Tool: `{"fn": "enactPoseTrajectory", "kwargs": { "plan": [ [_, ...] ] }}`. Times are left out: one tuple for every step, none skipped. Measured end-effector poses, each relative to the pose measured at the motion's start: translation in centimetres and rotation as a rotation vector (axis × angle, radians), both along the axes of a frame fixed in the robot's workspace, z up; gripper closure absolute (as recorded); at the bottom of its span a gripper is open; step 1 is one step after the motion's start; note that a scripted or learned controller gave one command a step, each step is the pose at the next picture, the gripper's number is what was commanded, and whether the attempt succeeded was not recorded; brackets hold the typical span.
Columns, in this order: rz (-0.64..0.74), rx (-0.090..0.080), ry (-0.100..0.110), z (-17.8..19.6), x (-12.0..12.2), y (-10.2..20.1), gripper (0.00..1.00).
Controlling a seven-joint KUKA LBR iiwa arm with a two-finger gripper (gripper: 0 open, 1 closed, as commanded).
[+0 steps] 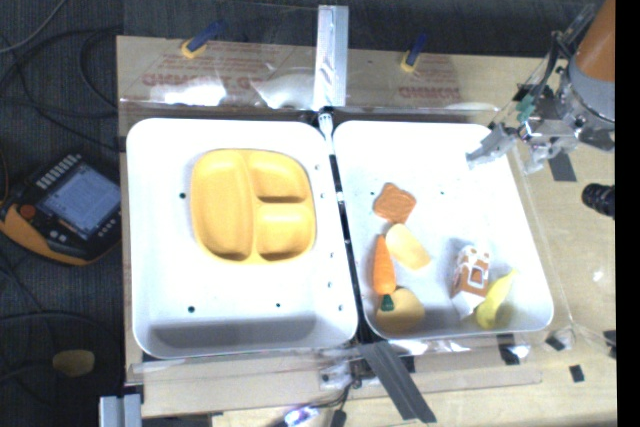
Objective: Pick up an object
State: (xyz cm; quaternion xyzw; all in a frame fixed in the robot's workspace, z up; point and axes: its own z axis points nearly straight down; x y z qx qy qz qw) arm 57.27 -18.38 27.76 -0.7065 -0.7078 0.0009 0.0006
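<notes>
Two shallow white bins, side by side on one bench [590,315]. Landmark for all places below: the central divider [338,215] where the bins meet.

Left bin [160,315], left of the divider: one yellow compartment tray [253,205], three wells, lying flat about the bin's middle.

Right bin [440,155], right of the divider, six toy food items, all in the near half:
- One orange waffle-like piece [394,204], just right of the divider, farthest back of the group.
- One pale yellow wedge [408,247], just nearer than the waffle piece and touching or almost touching it.
- One carrot [383,266], close against the divider, lengthwise, beside the wedge.
- One tan rounded piece [401,310], at the carrot's near end.
- One white-and-orange patterned item [471,270], well right of the divider.
- One yellow banana [494,300], tilted, just beside the patterned item, farthest from the divider.

One gripper [487,150], over the far right corner of the right bin, well apart from all six items. Fingers: blurred; opening cannot be told. Nothing seen between them.

On the floor, far left of the divider: one orange handheld pendant [60,210] with a dark screen.
</notes>
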Motion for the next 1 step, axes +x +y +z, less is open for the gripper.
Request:
{"fn": "enactPoseTrajectory", "kwargs": {
  "plan": [
    [-0.103,0.0,0.001,-10.89,-5.48,-0.77,0.0]
  ]
}}
